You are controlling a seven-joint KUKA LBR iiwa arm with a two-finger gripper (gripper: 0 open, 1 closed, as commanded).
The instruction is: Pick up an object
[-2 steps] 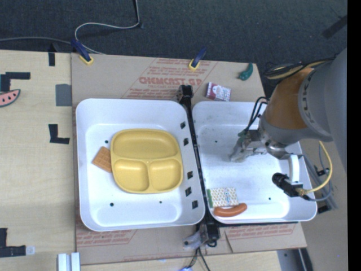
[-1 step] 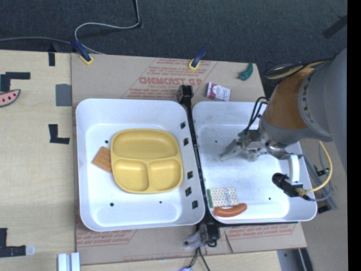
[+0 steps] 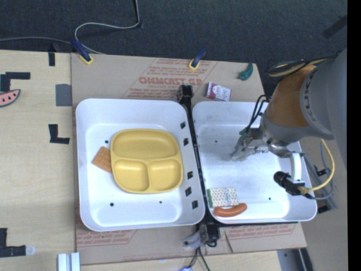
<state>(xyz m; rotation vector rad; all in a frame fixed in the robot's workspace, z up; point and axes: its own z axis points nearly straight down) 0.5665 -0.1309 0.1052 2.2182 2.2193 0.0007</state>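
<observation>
A red sausage (image 3: pixel 230 210) and a patterned packet (image 3: pixel 223 196) lie at the near-left corner of the right bin (image 3: pixel 248 113), untouched. The gripper (image 3: pixel 241 150) hangs low over the bin's middle, well apart from both, nothing visibly in its grasp; how wide it stands cannot be told. The approach looks under way; next comes travel toward that corner. A yellow tray (image 3: pixel 148 159) fills the left bin (image 3: pixel 96 208).

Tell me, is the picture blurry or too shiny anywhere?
In the camera view, light is even and soft, with no harsh glare; the yellow tray shows a mild sheen. The whole picture is slightly soft, and the gripper is blurry, its fingers hard to make out. Faint shadows sit under the bin walls.
</observation>
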